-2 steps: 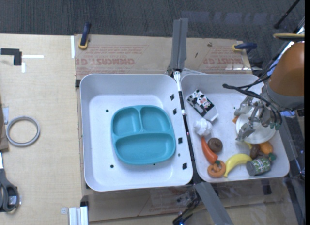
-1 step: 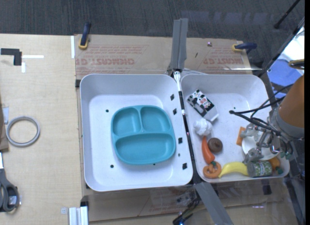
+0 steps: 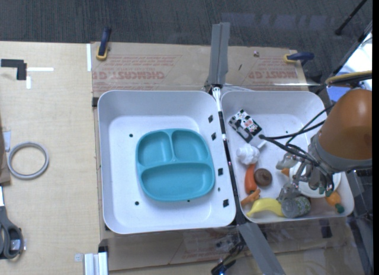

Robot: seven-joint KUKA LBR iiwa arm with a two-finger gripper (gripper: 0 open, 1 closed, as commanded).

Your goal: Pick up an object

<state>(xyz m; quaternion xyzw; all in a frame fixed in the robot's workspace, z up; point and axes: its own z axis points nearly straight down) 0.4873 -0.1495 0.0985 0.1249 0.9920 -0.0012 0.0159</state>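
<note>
Wooden bench [image 3: 47, 102] left of bins; dark carpet [image 3: 148, 1] beyond. Tape roll [image 3: 26, 160] left of left bin [image 3: 112, 149]. Gripper [image 3: 302, 188] low in right bin [image 3: 284, 105], grasp unreadable.

- Yellow plastic banana [image 3: 265, 207]: lies flat at about 6 o'clock in the right bin, curved ends pointing up.
- Orange plastic carrot [image 3: 250, 178]: lies lengthwise at about 8 o'clock, just above the banana.
- Brown round doughnut-like piece [image 3: 263, 177]: just beside the carrot, on its 3 o'clock side.
- White crumpled piece [image 3: 247, 152]: at the carrot's 12 o'clock.
- Black-and-white patterned block [image 3: 244, 124]: tilted, at about 11 o'clock in the bin.
- Grey rounded lump [image 3: 295, 206]: at the banana's 3 o'clock, touching it.
</note>
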